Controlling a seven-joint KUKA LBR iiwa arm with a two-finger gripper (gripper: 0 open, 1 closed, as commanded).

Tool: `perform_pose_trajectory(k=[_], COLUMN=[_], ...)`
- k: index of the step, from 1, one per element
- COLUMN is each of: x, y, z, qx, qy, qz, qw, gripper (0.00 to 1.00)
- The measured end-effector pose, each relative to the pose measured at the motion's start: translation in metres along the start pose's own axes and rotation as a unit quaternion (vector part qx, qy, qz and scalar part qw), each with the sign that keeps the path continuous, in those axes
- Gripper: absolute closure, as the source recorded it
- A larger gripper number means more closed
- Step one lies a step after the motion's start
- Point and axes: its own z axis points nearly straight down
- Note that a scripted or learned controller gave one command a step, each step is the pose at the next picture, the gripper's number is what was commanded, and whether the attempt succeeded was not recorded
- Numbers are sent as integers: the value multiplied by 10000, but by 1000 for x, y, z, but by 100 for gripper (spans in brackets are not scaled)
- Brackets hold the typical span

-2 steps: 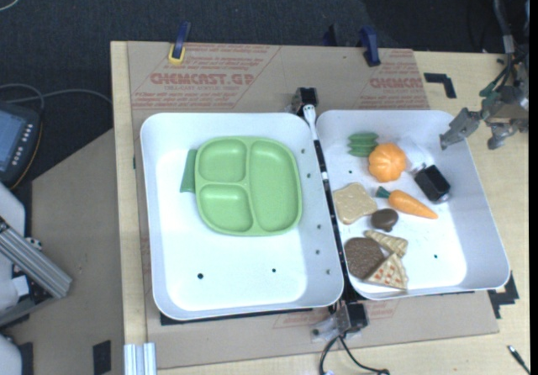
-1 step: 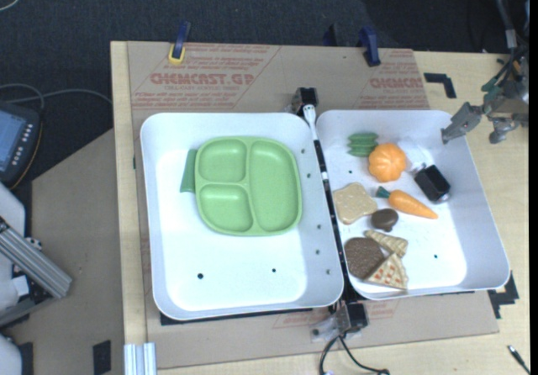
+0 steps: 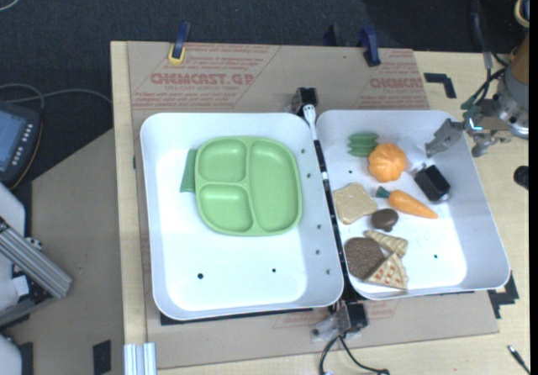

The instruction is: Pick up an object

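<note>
Left bin (image 3: 168,222): white, shallow; holds a green divided tray (image 3: 248,184) with three compartments, near the bin's upper middle.
Right bin (image 3: 471,239): white, shallow; holds toy food, all lying loose.
Orange pumpkin (image 3: 387,161): round, ribbed, upper centre; green pea pods (image 3: 363,143) just beside it on the left.
Carrot (image 3: 410,203): orange, green stem end, lying slantwise below the pumpkin.
Black block (image 3: 432,182): small, dark, just right of the pumpkin.
Bread slice (image 3: 353,203): tan, by the bin's left wall.
Brown pieces (image 3: 374,251): dark round cookie, cracker, pizza wedge, clustered at bottom.
Gripper (image 3: 462,136): over the right bin's upper right corner, fingers spread apart, nothing between them.
</note>
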Motion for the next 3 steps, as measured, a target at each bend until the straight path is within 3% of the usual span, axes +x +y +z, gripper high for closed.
perform_pose_trajectory(k=[2,3], x=[5,3], y=[5,6], z=[112,99], qx=[-13,-35], qy=[15,-7], qz=[-4,-7], qw=[10000,10000], gripper=[0,100])
